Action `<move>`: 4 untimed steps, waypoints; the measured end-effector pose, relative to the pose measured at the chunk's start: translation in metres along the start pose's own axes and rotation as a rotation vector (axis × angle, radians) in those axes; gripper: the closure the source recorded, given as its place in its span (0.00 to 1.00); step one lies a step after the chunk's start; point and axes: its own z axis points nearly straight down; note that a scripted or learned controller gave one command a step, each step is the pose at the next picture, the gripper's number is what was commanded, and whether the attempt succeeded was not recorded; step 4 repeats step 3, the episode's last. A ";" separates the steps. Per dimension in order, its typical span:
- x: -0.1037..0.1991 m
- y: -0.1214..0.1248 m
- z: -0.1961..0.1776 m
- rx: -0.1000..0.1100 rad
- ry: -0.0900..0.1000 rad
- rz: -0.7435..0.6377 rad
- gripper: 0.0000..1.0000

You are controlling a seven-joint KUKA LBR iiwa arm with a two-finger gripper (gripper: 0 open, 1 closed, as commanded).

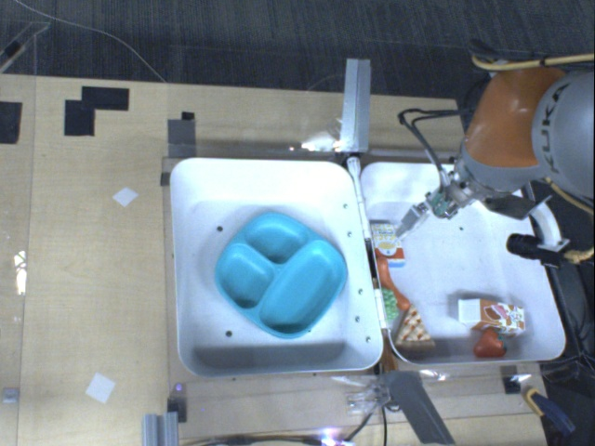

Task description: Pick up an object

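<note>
Though small and blurred, hand (411,219) over right bin (521,286), finger spread unreadable.

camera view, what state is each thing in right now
blue divided plate: right way up in the left bin
carton: lying on its side, right bin
red object: resting beside the carton
gripper: low over the right bin, holding nothing
</note>
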 end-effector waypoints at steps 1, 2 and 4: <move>0.019 -0.028 0.046 -0.016 -0.010 0.050 0.00; -0.004 -0.021 0.005 0.002 0.000 0.315 0.00; 0.059 -0.092 0.040 0.002 0.001 0.084 0.00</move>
